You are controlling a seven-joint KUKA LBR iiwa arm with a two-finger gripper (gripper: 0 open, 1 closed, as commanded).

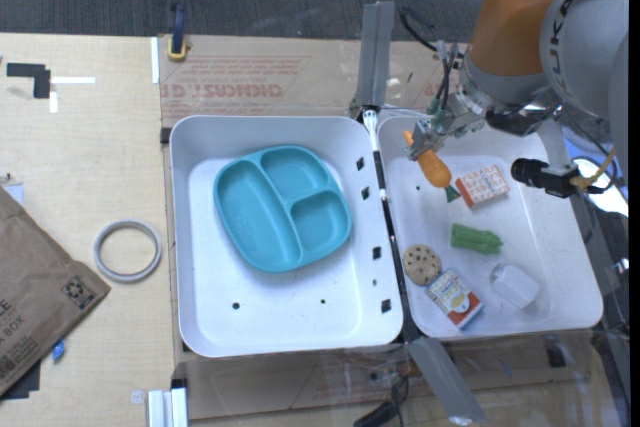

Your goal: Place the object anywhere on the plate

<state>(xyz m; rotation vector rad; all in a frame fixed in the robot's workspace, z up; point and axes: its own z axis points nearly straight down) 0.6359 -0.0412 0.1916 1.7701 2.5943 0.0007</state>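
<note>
Turquoise plastic, the three-part plate (283, 207) lies in the left bin (200, 315), a little toward ten o'clock of that bin's middle, with nothing resting on it. Across the divider, the right bin (560, 305) holds the clutter: a round cookie (421, 263) at its eight o'clock edge, a small printed box (454, 299) toward six, a green vegetable piece (475, 239) near the middle, a red-and-white packet (481, 185) toward one o'clock, and a white cup (515, 284) toward four. At the bin's eleven o'clock corner the gripper (432, 137) hangs, and an orange carrot (434, 167) sits directly at its tips, slanting away toward five o'clock; whether the jaws pinch it or merely stand over it I cannot tell.
</note>
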